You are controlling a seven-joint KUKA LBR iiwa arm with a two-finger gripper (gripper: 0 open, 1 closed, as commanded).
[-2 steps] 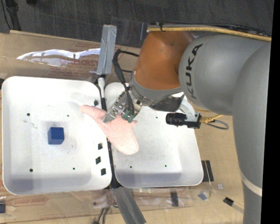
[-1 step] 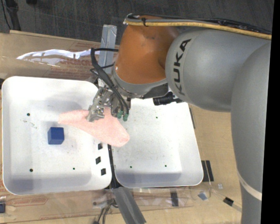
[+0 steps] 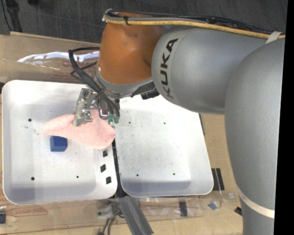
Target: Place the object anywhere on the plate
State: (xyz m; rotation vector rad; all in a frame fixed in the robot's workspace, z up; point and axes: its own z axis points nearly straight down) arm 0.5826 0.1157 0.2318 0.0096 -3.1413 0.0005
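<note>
- Two shallow white bins are sitting side by side on the brown table; the left bin is carrying the task things, the right bin is lying just beside it.
- A flat pale pink plate is lying in the left bin, toward its upper right part, its right edge reaching the wall shared with the right bin.
- A small blue cube-shaped block is resting on the bin floor at the plate's lower left edge, touching or nearly touching it; it is not sitting on the plate.
- The grey arm with the orange band is reaching in from the right, hanging over the left bin's upper right corner.
- The metal two-finger pincer is pointing down over the plate's upper left part, apart from the blue block.
- Whether the pincer's tips are spread or closed cannot be told; nothing is showing between them.
- Black cables are looping beside the wrist.
</note>
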